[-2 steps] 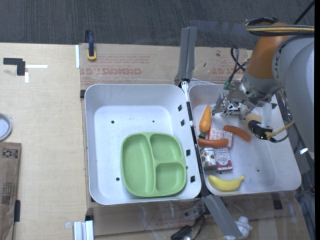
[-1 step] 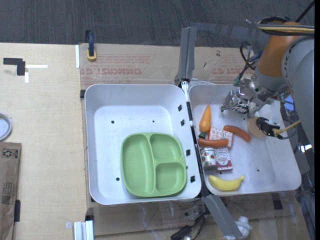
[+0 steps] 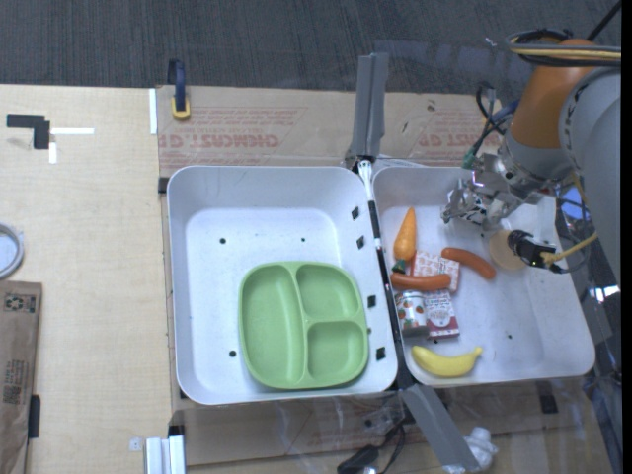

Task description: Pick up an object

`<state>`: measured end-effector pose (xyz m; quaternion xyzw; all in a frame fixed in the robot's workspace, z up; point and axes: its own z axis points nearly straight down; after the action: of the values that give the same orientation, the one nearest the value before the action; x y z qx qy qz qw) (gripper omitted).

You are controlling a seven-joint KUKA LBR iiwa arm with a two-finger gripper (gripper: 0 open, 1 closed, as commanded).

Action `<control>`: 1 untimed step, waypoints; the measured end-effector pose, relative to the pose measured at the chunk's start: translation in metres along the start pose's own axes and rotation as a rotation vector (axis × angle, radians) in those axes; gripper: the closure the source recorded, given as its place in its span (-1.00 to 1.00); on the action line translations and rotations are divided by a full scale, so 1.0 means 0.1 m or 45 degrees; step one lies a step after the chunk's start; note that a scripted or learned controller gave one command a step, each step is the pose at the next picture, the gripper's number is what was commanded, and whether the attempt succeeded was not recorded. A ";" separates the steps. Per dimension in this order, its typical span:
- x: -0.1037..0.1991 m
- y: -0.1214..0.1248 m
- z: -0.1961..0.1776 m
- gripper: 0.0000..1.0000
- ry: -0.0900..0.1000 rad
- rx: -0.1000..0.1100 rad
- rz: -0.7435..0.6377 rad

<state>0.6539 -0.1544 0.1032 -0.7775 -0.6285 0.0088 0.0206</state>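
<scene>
The toy sausage (image 3: pixel 468 262) lies in the right bin (image 3: pixel 538 344) at centre right of the frame, just below the gripper (image 3: pixel 472 208), whose opening I cannot tell, so a descent could glance off its rounded side.

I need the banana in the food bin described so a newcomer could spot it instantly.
Start at the right bin, the one holding food. Go to its near edge, below the small printed carton. The banana lies there: yellow and curved, unlike the orange carrot and the sausages farther back.
</scene>
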 end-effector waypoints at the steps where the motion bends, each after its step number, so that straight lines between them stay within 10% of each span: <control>1: 0.33 -0.15 -0.96 1.00 -0.017 -0.055 0.043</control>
<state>0.6501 -0.1208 0.1999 -0.7883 -0.6153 0.0008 -0.0005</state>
